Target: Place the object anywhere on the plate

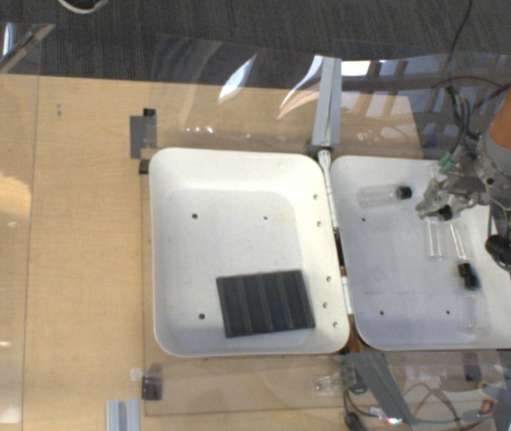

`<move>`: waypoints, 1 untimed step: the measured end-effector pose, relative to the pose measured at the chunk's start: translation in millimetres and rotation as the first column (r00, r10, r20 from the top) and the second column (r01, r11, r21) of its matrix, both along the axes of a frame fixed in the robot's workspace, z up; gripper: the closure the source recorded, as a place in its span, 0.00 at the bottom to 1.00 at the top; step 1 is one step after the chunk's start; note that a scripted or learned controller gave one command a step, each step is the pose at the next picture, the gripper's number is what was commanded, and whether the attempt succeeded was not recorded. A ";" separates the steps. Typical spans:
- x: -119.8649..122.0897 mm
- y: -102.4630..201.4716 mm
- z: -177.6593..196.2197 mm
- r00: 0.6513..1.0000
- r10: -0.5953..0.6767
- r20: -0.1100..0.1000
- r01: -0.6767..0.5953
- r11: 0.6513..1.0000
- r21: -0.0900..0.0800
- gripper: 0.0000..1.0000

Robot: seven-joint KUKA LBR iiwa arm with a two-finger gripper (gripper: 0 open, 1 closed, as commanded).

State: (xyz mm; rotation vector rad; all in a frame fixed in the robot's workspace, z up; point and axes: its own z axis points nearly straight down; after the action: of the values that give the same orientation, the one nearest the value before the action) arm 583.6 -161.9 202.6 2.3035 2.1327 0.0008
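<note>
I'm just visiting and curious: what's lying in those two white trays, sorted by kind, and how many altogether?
Dark ribbed plate, in the left bin: 1
Clear tubes with black caps, in the right bin: 2, one near the back and one by the claw
Total: 3

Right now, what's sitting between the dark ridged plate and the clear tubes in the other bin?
In the camera view, only bare white bin floor and the two bins' adjoining rims lie between the plate and the tubes.
</note>
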 end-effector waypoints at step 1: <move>86.6 65.0 9.9 0.998 0.069 -0.001 -0.069 0.998 0.001 1.00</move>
State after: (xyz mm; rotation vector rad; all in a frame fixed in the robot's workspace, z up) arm 670.1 -96.9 212.4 2.2297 2.2120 0.0006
